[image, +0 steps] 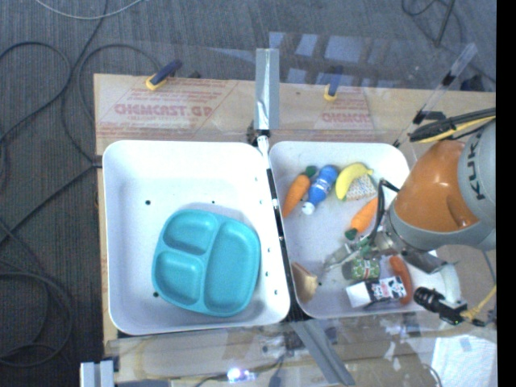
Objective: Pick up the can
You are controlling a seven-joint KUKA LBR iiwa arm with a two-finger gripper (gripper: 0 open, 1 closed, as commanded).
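White plastic walls keep everything penned: the two shallow bins sit side by side on the bench, so nothing I nudge can roll off. The left white bin [121,216] carries a turquoise plastic tray with three compartments [208,263], well apart from my work. The right white bin [282,176] holds the clutter. An orange toy carrot [296,193], a blue and white plastic bottle [320,187] and a yellow toy banana [351,178] lie close together along its far side, and a second orange carrot [364,214] lies nearer my wrist. A tan wooden spoon [305,279] rests by the near left wall. What I take for the small dark can with a greenish label [364,267] lies towards the near right of this bin, just beside a white carton with red and black print [379,291] and a red elongated toy [401,276]. My arm comes in low from the right, I judge so as to reach it. My fingers [348,256] are at the can, seemingly touching it, but whether they are released or clenched I cannot tell.
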